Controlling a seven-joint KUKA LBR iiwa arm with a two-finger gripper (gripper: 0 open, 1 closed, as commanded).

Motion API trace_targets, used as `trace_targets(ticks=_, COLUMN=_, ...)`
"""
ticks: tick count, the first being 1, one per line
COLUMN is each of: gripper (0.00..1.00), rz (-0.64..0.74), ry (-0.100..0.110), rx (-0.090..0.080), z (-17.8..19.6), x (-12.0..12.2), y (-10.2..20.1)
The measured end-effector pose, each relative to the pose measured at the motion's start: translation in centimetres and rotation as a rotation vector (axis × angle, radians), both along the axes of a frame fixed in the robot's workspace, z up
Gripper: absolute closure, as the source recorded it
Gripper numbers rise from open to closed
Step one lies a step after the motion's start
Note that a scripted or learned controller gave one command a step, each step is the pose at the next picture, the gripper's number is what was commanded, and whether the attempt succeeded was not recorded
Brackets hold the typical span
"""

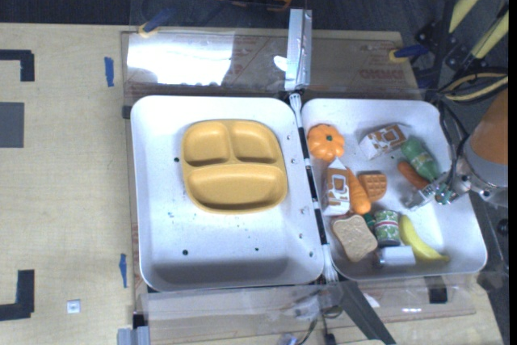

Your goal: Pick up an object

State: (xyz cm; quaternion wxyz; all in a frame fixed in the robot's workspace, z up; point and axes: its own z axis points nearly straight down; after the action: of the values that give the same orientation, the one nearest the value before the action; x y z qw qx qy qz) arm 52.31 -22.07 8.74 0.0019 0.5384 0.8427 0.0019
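The right bin (464, 254) holds several toy foods: an orange pumpkin (326, 141), a white carton (336, 188), a waffle-like biscuit (373, 183), a bread slice (355, 238), a green can (388, 228), a banana (421, 243), a brown-and-white packet (383, 140) and a green bottle (421, 157). My gripper (429, 195) reaches in from the right edge and hangs low over the bin's right side, just below the green bottle and a small orange-red piece (409, 172). Nothing shows between its tips.
The left bin (161, 238) carries a yellow divided plate (234, 164). A metal divider (297, 52) stands at the back between the bins. The arm's orange band (494, 135) sits at the right edge, above the bin's rim.
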Motion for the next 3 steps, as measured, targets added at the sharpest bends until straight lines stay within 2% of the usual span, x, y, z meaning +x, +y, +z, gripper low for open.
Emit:
trace_targets(ticks=1, gripper=1.0, rz=0.246, ry=-0.006, rx=-0.005, z=0.0, x=5.1, y=4.5)
trace_targets(ticks=3, gripper=1.0, rz=0.242, ry=-0.021, rx=-0.009, z=2.2, x=5.4, y=4.4)
